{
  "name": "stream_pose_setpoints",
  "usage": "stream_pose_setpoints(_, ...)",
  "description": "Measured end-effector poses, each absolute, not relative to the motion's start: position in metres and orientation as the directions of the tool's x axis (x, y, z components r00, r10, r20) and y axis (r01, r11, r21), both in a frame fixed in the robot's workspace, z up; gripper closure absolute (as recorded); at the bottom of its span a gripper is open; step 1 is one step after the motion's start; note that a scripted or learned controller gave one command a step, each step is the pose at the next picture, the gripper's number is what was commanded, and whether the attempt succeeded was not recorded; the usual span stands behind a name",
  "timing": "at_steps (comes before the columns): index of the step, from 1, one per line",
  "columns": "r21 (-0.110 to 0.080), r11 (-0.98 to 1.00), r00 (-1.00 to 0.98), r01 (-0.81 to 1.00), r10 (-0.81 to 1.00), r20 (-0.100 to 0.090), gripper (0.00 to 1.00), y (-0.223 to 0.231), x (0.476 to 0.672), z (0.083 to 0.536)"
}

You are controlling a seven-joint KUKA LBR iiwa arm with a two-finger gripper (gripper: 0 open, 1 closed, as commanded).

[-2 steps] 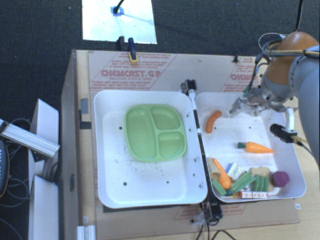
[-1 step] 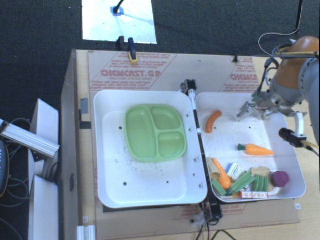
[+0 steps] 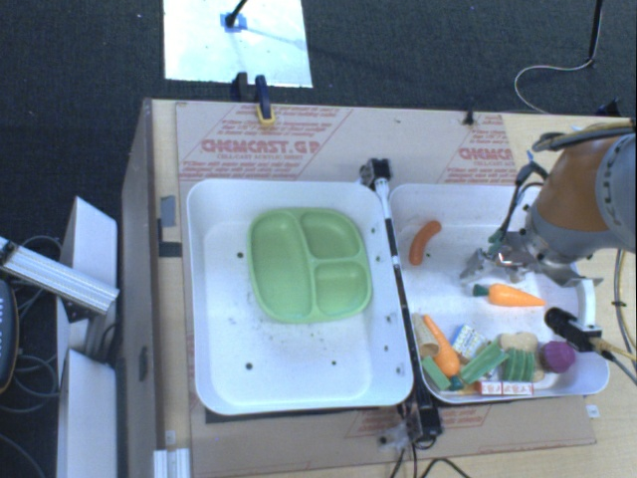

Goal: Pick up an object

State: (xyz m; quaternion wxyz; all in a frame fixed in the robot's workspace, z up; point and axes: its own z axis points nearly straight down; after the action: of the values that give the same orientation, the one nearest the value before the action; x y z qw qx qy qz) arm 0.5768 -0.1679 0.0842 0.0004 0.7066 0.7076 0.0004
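My gripper [image 3: 485,267] hangs low over the middle of the right bin [image 3: 448,207], reaching in from the right. Just below and to its right lies an orange carrot [image 3: 512,295], close to the gripper but not seen held. An orange-red sausage [image 3: 425,241] lies to the gripper's left, near the bin's left wall. Along the bin's front edge sit a second, smaller carrot [image 3: 442,346], some green vegetable pieces [image 3: 490,359], a beige piece [image 3: 518,344] and a purple piece [image 3: 559,357].
The left bin [image 3: 224,366] holds a green divided plate [image 3: 309,265]. A ridge between the two bins runs from back to front [image 3: 396,277]. The arm's grey body with its orange band [image 3: 582,192] overhangs the right bin's right side.
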Motion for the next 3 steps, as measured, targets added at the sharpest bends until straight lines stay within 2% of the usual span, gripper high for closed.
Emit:
stream_pose_setpoints(1, 0.005, 0.002, -0.002, 1.000, 1.000, -0.001, 1.00, -0.168, 0.578, 0.095)
stream_pose_setpoints(2, 0.005, 0.002, -0.002, 1.000, 1.000, -0.001, 0.00, -0.168, 0.578, 0.095)
stream_pose_setpoints(3, 0.003, 0.004, -0.004, 1.000, 1.000, -0.001, 0.00, -0.166, 0.663, 0.085)
